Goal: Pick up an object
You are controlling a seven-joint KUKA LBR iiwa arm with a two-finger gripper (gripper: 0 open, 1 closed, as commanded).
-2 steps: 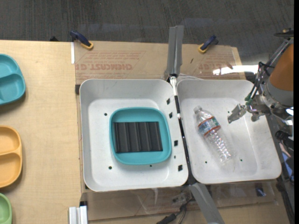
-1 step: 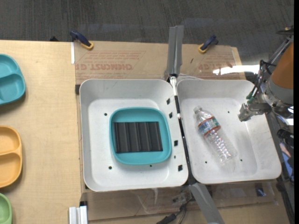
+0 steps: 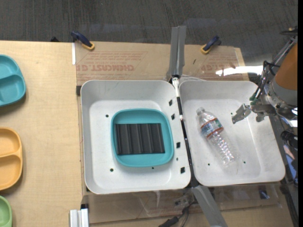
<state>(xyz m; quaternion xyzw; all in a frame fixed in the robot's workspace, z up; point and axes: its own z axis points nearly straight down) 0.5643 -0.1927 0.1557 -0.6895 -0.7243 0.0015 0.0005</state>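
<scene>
Reaching in from the right, the grey arm point(image 3: 288, 72) with its orange band hung over the right-hand white bin point(image 3: 265, 174), and its gripper point(image 3: 250, 113) hovered above the bin's upper right part. Two fingers point(image 3: 240, 114) showed, spread apart with nothing between them, so the hand was open and carried no object. A clear plastic water bottle point(image 3: 215, 136) lay on its side on the floor of that same bin, near the middle, its cap pointing toward the upper left and its base toward the lower right; a label with red and blue print wrapped its upper half. The bottle lay to the left of the gripper and below it in the view, apart from the fingers and not touching them. In the left-hand white bin point(image 3: 94, 141) a teal tray point(image 3: 142, 162) with a dark ribbed inside sat in the centre. The two bins stood side by side, edges touching, on a brown cardboard sheet point(image 3: 123, 63) held at its far edge by two clamps point(image 3: 83, 40). On the pale bench point(image 3: 42, 103) at the far left lay a teal divided plate point(image 3: 10, 85), an orange divided plate point(image 3: 9, 157) and the edge of a green one point(image 3: 4, 213), each cut off by the frame.
</scene>
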